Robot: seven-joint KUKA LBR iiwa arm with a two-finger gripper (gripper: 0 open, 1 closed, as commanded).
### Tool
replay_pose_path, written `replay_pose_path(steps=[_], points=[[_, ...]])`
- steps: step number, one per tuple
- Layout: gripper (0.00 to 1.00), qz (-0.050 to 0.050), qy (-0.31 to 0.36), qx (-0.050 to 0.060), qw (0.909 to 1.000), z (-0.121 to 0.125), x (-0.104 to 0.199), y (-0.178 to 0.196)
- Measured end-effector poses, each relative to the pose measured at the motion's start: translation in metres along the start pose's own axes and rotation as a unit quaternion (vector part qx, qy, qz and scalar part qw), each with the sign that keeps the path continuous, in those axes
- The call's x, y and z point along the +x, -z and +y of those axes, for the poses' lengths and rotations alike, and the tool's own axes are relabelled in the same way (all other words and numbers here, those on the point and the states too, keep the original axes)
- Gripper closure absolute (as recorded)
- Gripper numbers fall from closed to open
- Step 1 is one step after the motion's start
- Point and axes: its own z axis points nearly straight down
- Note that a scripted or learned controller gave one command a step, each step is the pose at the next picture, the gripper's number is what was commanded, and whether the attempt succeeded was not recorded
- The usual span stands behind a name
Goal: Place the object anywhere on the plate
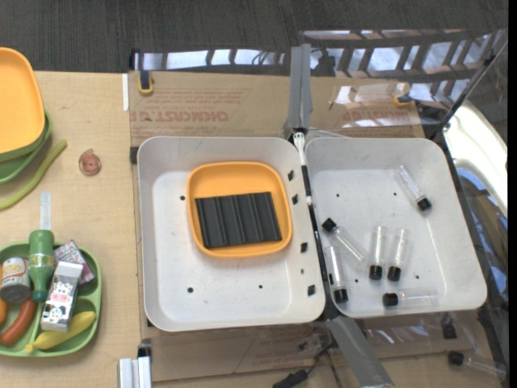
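An orange plate (239,186) lies in the left white bin (170,281). A dark ribbed rectangular object (239,220) rests flat on the plate, covering its nearer half. The right white bin (452,217) holds several clear plastic tubes with black caps: one at the far right (413,188), one near the left wall (343,240), a pair standing side by side (386,255), one along the left wall (334,279) and one near the front (408,298).
Left of the bins, on the wooden bench, a green tray (81,330) holds toy food and a bottle. Stacked orange and green plates (18,120) sit at the far left edge. Cardboard (210,111) lies behind the bins.
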Motion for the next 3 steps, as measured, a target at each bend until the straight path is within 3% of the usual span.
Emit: replay_pose_path(steps=[1, 2, 3], points=[[0.0, 0.0, 0.142, 0.0, 0.9899, 0.039, 0.002, 0.0], [0.0, 0.0, 0.315, 0.001, 0.9492, 0.037, -0.008, 0.0], [0.0, 0.0, 0.459, 0.0, 0.8882, 0.048, -0.005, -0.038]])
